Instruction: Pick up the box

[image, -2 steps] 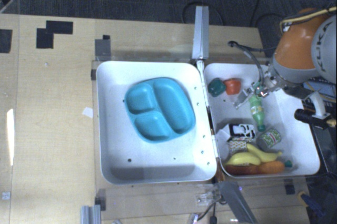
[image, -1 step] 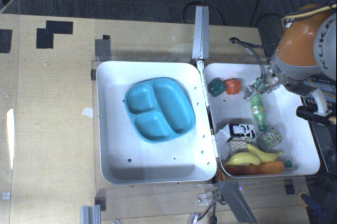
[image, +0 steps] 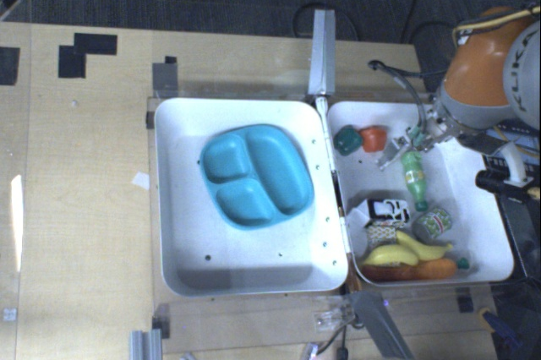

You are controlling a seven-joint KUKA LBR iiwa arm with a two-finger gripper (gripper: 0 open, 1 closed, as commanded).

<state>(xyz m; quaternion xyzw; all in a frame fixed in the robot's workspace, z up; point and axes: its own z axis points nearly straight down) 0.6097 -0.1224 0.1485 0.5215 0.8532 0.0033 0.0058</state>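
Nearest you, a yellow banana (image: 406, 249) and an orange carrot (image: 427, 269) crowded the right bin's front wall (image: 439, 279), pinning the small black-and-white printed box (image: 387, 213) just behind them, beside the divider. A green plastic bottle (image: 413, 177) lay between that box and the hand (image: 412, 144), which hovered over the bottle's top end; you could not tell its spread, and nothing showed between its tips. The blue sectioned plate (image: 256, 175) sat alone in the left bin (image: 169, 206), likely as the drop spot.
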